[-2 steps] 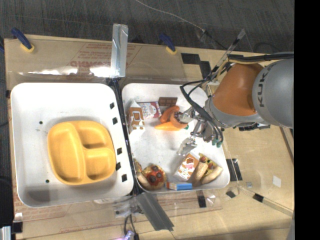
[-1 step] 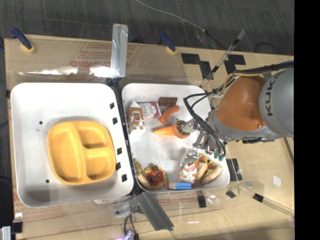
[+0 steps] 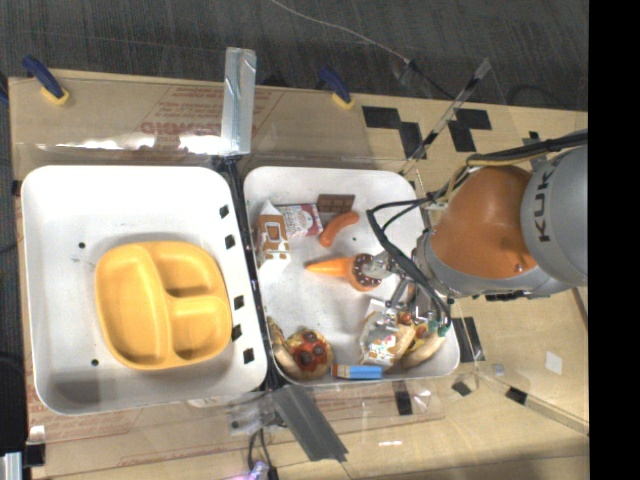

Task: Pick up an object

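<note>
The arm (image 3: 490,233) reaches in over the right bin (image 3: 300,183), its gripper (image 3: 405,303) low among the clutter at the bin's near right corner, just above a clear food packet (image 3: 385,343). Whether the jaws are released or clenched cannot be told; cables and the wrist hide them. Other candidates lie close by: an orange cone (image 3: 330,265), a donut (image 3: 368,270), a small pizza (image 3: 305,353), a blue stick (image 3: 360,372). The likely trouble is crowding: the packet is slippery and pressed against the bin wall, so the jaws could skid off or nudge neighbours. The yellow tray (image 3: 160,303) sits in the left bin (image 3: 40,268).
</note>
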You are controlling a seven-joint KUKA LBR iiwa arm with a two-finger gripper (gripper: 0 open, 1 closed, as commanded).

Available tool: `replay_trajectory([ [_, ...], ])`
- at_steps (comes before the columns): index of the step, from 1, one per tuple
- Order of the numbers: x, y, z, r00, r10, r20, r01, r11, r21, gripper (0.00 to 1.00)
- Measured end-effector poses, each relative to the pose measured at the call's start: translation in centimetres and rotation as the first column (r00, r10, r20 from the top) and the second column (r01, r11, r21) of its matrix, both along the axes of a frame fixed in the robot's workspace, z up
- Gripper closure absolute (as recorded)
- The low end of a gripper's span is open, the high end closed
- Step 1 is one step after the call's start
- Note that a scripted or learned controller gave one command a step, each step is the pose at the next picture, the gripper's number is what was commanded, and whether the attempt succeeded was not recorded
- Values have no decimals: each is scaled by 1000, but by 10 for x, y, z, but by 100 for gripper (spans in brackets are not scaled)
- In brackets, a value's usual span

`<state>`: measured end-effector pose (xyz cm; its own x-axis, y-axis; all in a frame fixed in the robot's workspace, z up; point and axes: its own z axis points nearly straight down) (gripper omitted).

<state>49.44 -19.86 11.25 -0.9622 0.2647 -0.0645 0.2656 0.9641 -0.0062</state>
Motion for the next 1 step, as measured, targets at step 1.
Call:
replay_trajectory([
  [1, -12, 61, -16, 999, -13, -44, 14, 1000, 17, 0],
])
